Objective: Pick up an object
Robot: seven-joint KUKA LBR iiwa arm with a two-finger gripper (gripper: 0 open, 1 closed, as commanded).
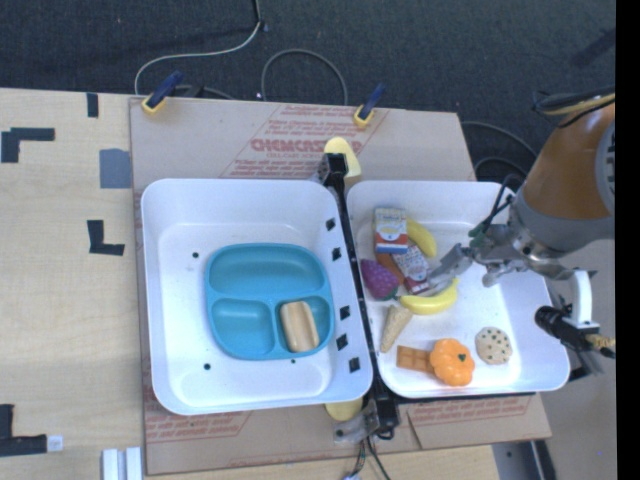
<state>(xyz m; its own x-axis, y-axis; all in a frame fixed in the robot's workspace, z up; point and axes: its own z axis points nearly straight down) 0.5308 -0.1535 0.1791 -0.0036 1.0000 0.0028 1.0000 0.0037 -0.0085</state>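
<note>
Reaching in from three o'clock, the arm [560,183] has its gripper [440,271] low over the middle of the right bin [530,373], its fingers tapering toward nine o'clock; whether they stand apart or together I cannot tell, since they overlap the clutter beneath and no gap reads clearly. Nothing can be seen caught between them. The likeliest target is the banana [432,299], which lies just at six o'clock of the fingertips, touching or nearly so, with its long axis running roughly from nine to three o'clock in a shallow curve. That means the fingers point almost along the fruit rather than across it, so a grasp would probably need the wrist turned or the tips dropped down over the fruit's narrow width. Crowding it are a purple fruit [380,278] at nine o'clock, a small carton [389,230] at twelve, and an ice-cream cone [395,326] at seven. Farther toward six o'clock sit an orange pumpkin [452,361] and a cookie [493,345]. The left bin [170,268] holds a blue tray [250,283] with a bread roll [298,325].
</note>
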